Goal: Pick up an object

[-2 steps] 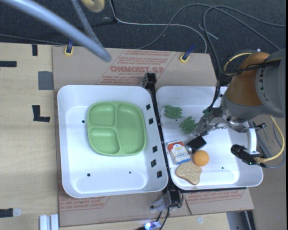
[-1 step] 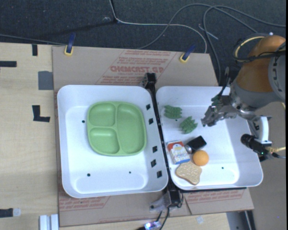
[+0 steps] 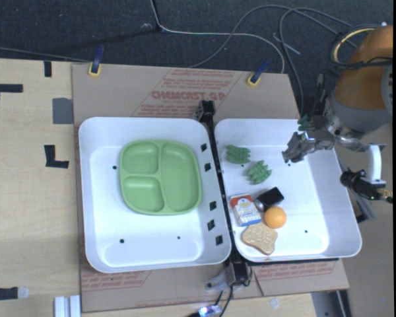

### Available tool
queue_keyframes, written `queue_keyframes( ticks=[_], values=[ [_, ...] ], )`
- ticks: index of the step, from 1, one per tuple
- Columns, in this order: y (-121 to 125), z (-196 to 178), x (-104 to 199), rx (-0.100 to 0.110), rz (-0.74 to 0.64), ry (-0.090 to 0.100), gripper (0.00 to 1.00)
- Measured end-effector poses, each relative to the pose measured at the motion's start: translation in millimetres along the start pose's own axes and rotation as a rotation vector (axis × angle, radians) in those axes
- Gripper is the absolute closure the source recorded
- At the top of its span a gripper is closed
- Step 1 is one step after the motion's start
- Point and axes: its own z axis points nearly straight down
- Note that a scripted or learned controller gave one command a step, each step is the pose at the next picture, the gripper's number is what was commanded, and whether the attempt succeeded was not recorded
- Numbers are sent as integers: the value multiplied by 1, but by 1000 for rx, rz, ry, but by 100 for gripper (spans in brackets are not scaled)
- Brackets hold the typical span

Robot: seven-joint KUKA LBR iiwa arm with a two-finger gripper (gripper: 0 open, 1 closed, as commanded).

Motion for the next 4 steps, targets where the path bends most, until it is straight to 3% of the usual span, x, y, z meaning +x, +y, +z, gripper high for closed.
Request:
queue_keyframes(
  ticks=[1,4],
  values=[
    [0,-51,0,4,1,0,100],
    [-43,-34,143,7,-3,1,100]
  ],
)
